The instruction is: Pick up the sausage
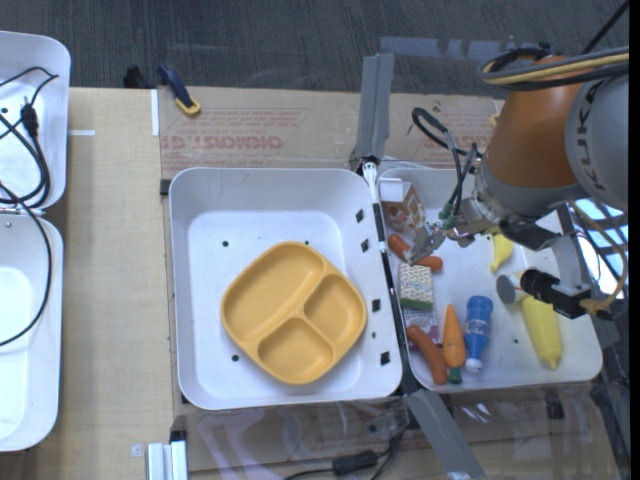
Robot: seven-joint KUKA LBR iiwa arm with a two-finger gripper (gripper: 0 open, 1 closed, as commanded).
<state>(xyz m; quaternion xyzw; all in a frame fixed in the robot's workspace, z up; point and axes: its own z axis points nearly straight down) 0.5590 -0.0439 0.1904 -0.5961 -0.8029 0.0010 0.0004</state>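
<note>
A reddish-orange sausage (402, 246) lies in the right bin (575, 363) near its left wall, below a small brown and white carton (405, 208). Its right end (430, 263) shows past the gripper's tip. My gripper (438, 238) hangs low right over the middle of this sausage and hides that part. The arm's orange band (535, 138) rises behind it to the upper right. A second, similar reddish piece (428, 353) lies near the bin's front, next to an orange carrot (453, 336).
The right bin also holds a green and white packet (416, 286), a blue bottle (478, 330), a yellow corn-like piece (543, 330) and a small yellow item (500, 253). A yellow divided plate (293, 313) sits in the left bin (200, 268). A divider (378, 258) separates the bins.
</note>
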